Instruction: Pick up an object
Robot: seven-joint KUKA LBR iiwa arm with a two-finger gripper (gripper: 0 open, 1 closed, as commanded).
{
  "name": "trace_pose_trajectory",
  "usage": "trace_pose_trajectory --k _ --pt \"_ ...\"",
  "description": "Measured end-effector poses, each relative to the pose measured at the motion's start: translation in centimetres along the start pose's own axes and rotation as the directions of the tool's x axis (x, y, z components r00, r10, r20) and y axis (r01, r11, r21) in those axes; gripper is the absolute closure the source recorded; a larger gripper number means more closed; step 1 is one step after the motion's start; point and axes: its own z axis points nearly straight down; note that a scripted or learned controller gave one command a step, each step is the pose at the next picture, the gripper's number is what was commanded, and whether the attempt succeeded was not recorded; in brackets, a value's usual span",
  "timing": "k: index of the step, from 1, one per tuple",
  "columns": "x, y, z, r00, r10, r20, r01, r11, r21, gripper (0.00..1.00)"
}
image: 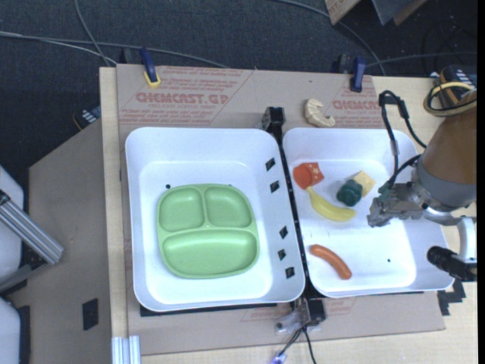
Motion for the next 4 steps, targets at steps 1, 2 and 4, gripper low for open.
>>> trace_pose_trajectory --k 1,2,4 --pt "0.2 0.2 -4.3 1.0 -0.001 0.0 0.001 1.0 0.0 1.0" --pt "0.6 0.0 -8.8 1.0 -0.002 -0.001 0.002 1.0 0.001 1.0" --pt "12.0 1.4 -7.9 1.0 -0.006 -0.004 0.006 1.0 0.009 1.0"
